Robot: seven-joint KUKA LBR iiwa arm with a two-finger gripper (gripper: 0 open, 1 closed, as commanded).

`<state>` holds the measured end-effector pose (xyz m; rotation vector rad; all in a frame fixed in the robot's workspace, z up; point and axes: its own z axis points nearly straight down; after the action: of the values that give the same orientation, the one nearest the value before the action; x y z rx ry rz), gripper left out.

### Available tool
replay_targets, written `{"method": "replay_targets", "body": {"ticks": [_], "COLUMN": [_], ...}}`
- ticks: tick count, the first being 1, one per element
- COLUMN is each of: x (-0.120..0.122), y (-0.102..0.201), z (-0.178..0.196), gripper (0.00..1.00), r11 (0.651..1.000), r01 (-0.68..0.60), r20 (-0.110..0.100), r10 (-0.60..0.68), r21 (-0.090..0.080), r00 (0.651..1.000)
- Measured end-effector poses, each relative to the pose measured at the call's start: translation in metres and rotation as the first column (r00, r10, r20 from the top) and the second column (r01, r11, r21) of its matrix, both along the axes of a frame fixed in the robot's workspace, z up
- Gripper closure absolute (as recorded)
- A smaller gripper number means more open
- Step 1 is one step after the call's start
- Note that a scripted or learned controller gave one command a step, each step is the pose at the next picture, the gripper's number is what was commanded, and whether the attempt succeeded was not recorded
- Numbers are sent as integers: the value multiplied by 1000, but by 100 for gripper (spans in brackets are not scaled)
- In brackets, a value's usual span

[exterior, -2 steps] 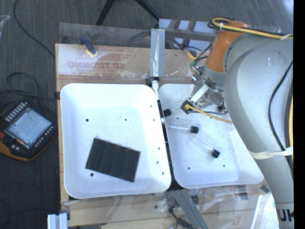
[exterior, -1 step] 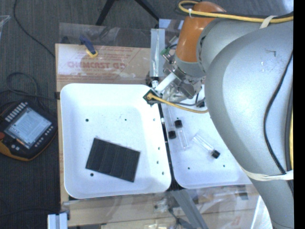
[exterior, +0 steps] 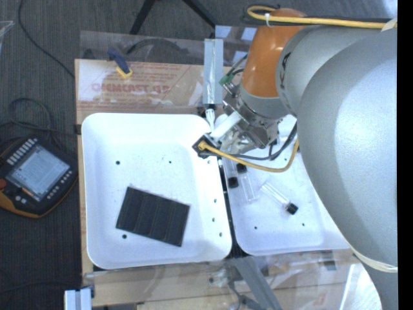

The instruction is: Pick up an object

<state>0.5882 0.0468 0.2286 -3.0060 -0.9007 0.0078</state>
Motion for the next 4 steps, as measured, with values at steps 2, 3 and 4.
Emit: {"method": "replay_targets", "body": {"ticks": [2, 3, 4], "x": [-37, -26, -28], "y": [60, 99, 99], "z": [-21, -134, -126], "gripper": [100, 100, 100], "r11": [998, 955, 955], "r01": [-62, -296, -296], "r20": [-1, 3, -3], "r10": [62, 296, 296], "r21": [-2, 0, 3], "r00": [998, 955, 955]}}
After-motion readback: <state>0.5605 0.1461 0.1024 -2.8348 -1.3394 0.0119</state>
